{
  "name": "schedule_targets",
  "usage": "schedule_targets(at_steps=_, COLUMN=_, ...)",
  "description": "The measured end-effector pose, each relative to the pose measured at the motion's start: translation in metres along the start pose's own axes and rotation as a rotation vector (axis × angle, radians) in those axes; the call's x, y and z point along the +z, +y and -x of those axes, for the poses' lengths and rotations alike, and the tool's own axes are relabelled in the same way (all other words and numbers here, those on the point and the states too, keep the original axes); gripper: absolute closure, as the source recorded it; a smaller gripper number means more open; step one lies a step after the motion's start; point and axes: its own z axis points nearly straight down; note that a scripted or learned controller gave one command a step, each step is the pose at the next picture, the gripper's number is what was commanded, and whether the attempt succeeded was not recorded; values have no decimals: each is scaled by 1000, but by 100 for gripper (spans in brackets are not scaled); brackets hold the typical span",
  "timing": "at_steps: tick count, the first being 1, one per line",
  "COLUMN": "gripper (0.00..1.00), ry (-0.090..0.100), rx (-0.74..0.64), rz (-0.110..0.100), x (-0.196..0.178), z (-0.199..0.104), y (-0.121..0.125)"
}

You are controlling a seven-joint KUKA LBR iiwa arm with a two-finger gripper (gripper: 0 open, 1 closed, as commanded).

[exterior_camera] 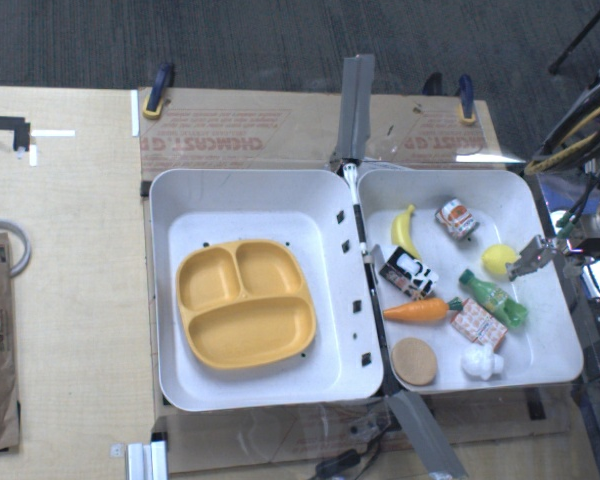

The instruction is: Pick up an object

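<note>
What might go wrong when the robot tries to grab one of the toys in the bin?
1. The toys lie crowded: the green bottle, the carrot and the wrapped snack touch or nearly touch, so reaching for one may push another.
2. The gripper sits right by the lemon, which is round and could roll away.
3. The lemon is close to the bin wall, leaving little room.

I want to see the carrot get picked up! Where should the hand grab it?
Probably across the carrot's thick orange middle, coming straight down from above. It lies flat and long, running left to right, so fingers closing front-to-back fit its narrow width. The green bottle and black-and-white carton sit close, so staying mid-body looks safest. The hand is near the lemon.
</note>
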Motion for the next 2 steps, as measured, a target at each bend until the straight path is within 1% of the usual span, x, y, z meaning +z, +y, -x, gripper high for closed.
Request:
schedule_targets(at_steps=1, gripper=0, ry=0, rx=329, rz=-1, x=104, z=-69, y=-15)
schedule_targets(at_steps=2, gripper=0, ry=-2, rx=95, rz=22, x=134, z=-98, y=63)
